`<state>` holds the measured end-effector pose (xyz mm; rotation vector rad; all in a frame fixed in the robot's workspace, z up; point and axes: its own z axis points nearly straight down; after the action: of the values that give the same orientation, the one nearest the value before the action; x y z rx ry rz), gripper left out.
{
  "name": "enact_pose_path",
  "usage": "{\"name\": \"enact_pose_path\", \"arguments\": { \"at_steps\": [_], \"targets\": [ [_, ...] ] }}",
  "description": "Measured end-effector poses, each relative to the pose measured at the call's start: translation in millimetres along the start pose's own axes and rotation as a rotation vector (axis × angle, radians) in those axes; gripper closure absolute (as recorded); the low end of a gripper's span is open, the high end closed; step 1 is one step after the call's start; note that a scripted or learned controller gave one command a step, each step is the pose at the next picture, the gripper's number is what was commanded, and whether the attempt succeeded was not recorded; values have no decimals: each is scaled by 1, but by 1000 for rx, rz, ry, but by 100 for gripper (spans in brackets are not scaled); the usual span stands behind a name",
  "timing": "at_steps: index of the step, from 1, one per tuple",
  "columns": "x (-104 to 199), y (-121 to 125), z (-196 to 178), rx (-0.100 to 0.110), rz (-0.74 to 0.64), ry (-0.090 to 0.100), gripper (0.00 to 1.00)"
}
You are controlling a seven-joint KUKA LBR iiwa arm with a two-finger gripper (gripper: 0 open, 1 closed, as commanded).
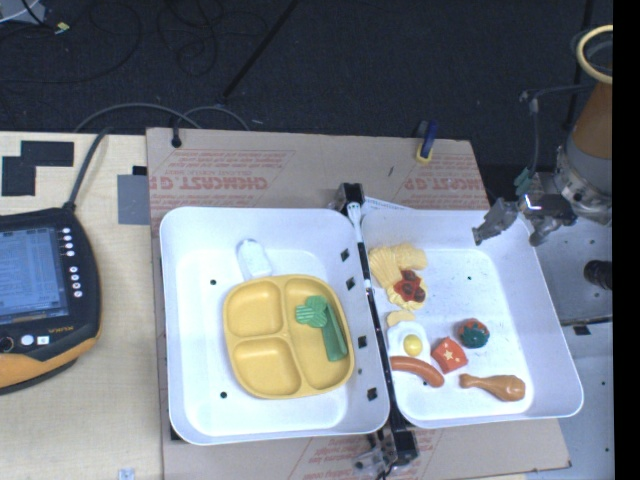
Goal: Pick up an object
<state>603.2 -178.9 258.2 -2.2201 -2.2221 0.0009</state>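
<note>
The toy food lies in the right bin (560,368): a sausage (417,370), then a drumstick (494,385), both probably light, stiff, slick plastic. The drumstick's narrow shaft looks easiest to pinch. The gripper (522,218) hangs empty, fingers spread, over the bin's upper right corner.

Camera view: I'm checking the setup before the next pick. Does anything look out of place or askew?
Nothing looks spilled or damaged. The green fork lies tilted across a divider of the yellow plate in the left bin. The toy food sits loosely grouped in the right bin.
</note>
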Motion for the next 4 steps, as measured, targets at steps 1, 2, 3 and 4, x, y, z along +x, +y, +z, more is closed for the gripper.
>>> {"name": "enact_pose_path", "arguments": {
  "at_steps": [1, 2, 3, 4],
  "targets": [
    [32, -66, 159, 19, -1, 7, 0],
    [92, -86, 171, 2, -2, 2, 0],
    [97, -115, 170, 0, 0, 1, 0],
    [156, -106, 116, 6, -1, 6, 0]
  ]
}}
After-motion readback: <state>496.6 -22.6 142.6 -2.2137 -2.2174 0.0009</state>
